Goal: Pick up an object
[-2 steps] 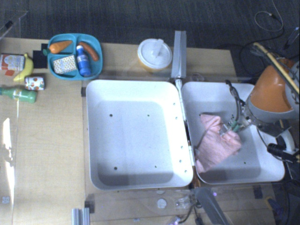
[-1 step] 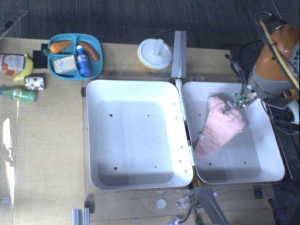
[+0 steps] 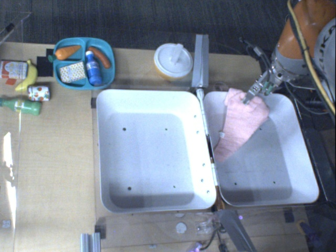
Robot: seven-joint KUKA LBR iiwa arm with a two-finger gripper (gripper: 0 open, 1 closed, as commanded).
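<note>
**Ana:** Since we read the bench from its left side across, what comes first?

**Ben:** Loose bits on the wooden bench (image 3: 52,167): a banana (image 3: 27,76), a small can (image 3: 39,93), a green bottle (image 3: 21,106), then a blue tray (image 3: 107,62) of toy food. Further along sits a white lidded cup (image 3: 174,60). None of that is near the arm.

**Ana:** And the bins?

**Ben:** The left bin (image 3: 152,151) has nothing I would aim for. The right bin (image 3: 273,193) holds a pink cloth (image 3: 240,125), lying in its upper left part, near the divider between the bins.

**Ana:** How does the cloth lie?

**Ben:** It is a long wedge. Its broad end is up near the bin's far wall, and it narrows down and to the left toward the divider. So the long axis runs on a slant, from upper right to lower left.

**Ana:** Where is the gripper (image 3: 253,94) against that?

**Ben:** Right at the broad upper end, touching or just above the cloth's top corner. The rest of the cloth trails away from it, down and left.

**Ana:** Has it got hold?

**Ben:** I cannot tell. The tip is small and dark against the cloth, so whether it is pinching fabric is unclear.

**Ana:** So the next move?

**Ben:** My guess is a lift from that corner, with the tail hanging below.
</note>
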